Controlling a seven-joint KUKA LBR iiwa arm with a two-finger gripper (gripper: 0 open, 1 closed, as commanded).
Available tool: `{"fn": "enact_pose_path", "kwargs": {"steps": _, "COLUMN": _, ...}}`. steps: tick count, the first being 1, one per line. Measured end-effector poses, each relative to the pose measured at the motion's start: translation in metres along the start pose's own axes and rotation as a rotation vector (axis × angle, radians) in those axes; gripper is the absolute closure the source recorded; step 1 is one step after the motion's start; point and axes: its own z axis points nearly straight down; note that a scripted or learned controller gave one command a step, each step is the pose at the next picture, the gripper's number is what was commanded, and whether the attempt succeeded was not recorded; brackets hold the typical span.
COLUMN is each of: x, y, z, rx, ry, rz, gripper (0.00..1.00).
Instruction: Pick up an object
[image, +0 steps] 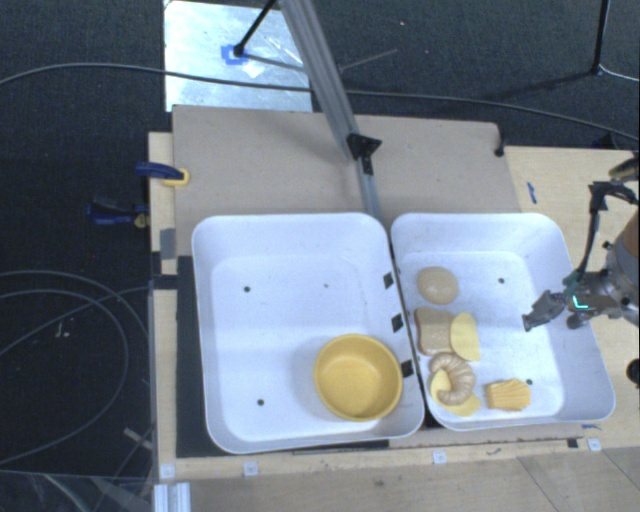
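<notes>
The right bin (500, 235) holds several pale toy foods. A round beige bun (437, 285) lies near its middle, with a tan toast slice (431, 329) and a yellow chip (466, 337) just below it. A curled croissant-like piece (452, 375) rests on a yellow slice (462, 403) near the front, and a ridged yellow piece (508, 395) lies to their right. My gripper (542, 310) hangs over the right side of this bin, to the right of the chip and apart from all the pieces.
A yellow bowl (358, 375) sits at the front right of the left bin (270, 240). A slanted grey pole (335, 90) crosses the board behind the bins. Blue clamps (150, 175) grip the bench's left edge.
</notes>
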Motion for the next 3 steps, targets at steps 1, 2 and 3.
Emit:
{"fn": "enact_pose_path", "kwargs": {"steps": 1, "x": 0.000, "y": 0.000, "z": -0.001, "rx": -0.002, "ry": 0.000, "rz": 0.000, "gripper": 0.00}}
{"fn": "enact_pose_path", "kwargs": {"steps": 2, "x": 0.009, "y": 0.003, "z": 0.057, "rx": 0.003, "ry": 0.001, "rz": 0.002, "gripper": 0.00}}
{"fn": "enact_pose_path", "kwargs": {"steps": 3, "x": 0.012, "y": 0.012, "z": 0.106, "rx": 0.003, "ry": 0.001, "rz": 0.003, "gripper": 0.00}}
